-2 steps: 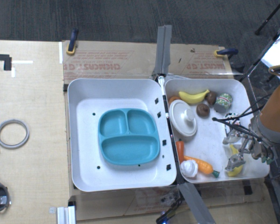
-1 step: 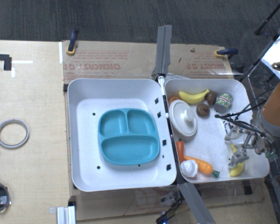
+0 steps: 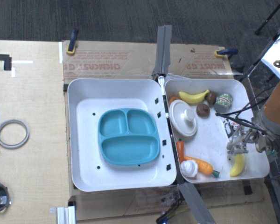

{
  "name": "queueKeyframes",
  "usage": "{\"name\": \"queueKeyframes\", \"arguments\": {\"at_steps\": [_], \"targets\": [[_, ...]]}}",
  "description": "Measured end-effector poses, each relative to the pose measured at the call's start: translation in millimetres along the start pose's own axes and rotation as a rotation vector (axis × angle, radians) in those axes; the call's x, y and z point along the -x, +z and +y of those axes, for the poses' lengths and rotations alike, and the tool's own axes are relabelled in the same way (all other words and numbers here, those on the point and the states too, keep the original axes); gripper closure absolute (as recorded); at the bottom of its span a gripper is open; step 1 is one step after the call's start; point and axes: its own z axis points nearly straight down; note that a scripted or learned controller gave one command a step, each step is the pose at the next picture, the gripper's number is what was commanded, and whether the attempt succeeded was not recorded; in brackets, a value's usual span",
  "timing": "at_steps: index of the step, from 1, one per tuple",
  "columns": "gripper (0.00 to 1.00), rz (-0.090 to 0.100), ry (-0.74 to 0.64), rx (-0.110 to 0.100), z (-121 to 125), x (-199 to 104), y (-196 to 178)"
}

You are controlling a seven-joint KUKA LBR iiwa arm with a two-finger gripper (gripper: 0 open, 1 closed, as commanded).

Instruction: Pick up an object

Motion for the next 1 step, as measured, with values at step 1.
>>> {"name": "queueKeyframes", "arguments": {"at_steps": [1], "targets": [[1.0, 0.005, -0.416, 0.004, -4.0, -18.7, 9.8]]}}
